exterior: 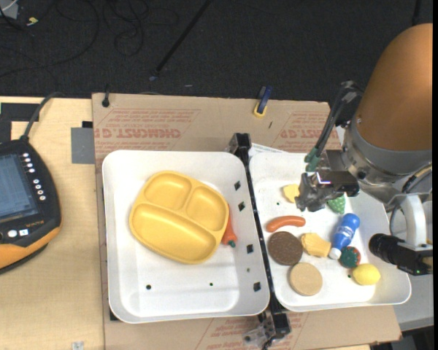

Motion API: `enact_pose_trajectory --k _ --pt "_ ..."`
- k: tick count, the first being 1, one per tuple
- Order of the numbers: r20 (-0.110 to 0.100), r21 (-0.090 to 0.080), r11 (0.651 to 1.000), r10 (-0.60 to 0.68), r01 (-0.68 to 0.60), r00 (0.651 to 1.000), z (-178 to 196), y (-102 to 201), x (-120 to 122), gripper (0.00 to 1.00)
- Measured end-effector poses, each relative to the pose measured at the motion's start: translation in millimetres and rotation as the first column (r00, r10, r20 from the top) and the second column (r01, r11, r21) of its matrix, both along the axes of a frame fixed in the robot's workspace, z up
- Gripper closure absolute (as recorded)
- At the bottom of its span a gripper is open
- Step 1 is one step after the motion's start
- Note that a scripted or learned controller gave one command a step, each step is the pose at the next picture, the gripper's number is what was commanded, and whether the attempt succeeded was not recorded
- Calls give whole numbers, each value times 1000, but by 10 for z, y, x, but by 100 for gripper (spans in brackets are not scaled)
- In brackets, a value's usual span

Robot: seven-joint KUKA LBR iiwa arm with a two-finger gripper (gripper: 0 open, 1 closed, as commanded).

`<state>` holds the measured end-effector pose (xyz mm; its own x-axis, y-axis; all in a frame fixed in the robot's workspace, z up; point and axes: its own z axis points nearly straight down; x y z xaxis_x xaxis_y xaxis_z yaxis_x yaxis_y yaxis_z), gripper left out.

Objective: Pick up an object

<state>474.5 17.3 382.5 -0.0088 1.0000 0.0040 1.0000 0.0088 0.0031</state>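
We see the jaws (pixel 314 195) low over the right bin (pixel 394 297), just above the sausage (pixel 285 223); we cannot tell how they stand or whether they grip anything. Right of the sausage lies a blue bottle (pixel 344 232); below it, a brown cookie (pixel 285 248).

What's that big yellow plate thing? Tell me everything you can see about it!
The yellow plate is a divided tray that looks like smooth plastic, with rounded corners. Raised ridges split it into three sections: one long one and two smaller ones. It lies flat and right side up, turned at a slant, in the left white bin, nearer the bin's far side. A small orange carrot sits against its right edge.
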Motion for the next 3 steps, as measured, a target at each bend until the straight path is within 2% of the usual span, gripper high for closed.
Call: enact_pose_trajectory --k 1,2,3 --pt "-19 -4 1000 -8 8 1000 -1376 368 -10 100" --pt "14 -4 1000 -14 14 1000 461 -229 24 100" --pt "-8 -3 1000 -4 4 1000 256 408 30 100"
